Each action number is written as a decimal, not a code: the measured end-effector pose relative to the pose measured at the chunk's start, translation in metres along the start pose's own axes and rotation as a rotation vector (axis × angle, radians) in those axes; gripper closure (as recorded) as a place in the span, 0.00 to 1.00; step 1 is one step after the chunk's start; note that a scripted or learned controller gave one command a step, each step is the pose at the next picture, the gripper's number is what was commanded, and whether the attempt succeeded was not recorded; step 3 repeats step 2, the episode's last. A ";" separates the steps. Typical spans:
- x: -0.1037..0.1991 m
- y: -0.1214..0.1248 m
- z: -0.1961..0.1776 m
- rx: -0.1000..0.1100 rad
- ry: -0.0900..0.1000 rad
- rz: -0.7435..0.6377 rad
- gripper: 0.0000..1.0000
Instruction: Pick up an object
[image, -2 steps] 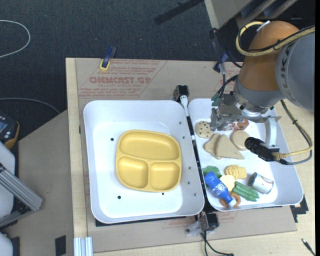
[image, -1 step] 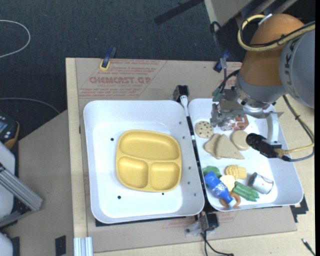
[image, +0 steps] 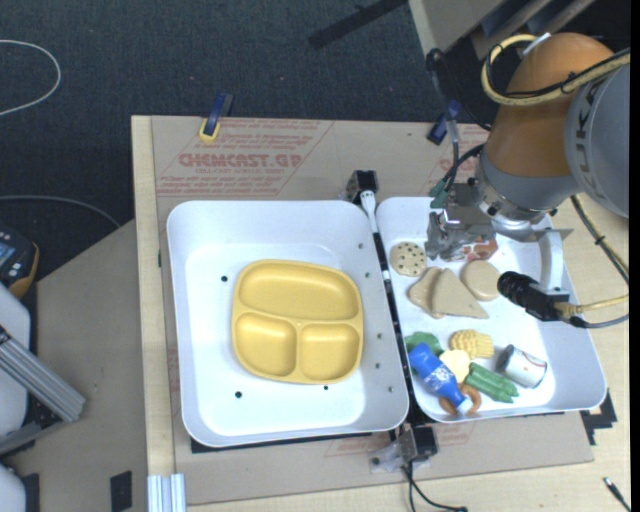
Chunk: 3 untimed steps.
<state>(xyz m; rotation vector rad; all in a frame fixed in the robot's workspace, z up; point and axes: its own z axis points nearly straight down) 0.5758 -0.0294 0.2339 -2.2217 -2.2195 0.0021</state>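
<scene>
The arm (image: 560, 110) is big and round, grey with a fat orange band. A yellow cable (image: 500, 60) loops over the orange part, and thin black wires hang below it. The gripper (image: 452, 240) is small, made of dull metal bits. A black tube-shaped part (image: 525, 293) sticks out beside it.

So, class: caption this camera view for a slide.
Gripper low in the toy-filled right bin; yellow tray in the left bin.

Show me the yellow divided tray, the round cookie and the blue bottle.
yellow divided tray (image: 296, 320), camera view, middle ridge.
round cookie (image: 406, 258), camera view, its face.
blue bottle (image: 434, 371), camera view, its body.
</scene>
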 end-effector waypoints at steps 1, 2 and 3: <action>0.002 -0.001 0.019 0.003 0.001 0.000 1.00; 0.011 0.002 0.004 -0.006 0.000 -0.003 1.00; 0.011 0.002 0.004 -0.006 0.000 -0.003 1.00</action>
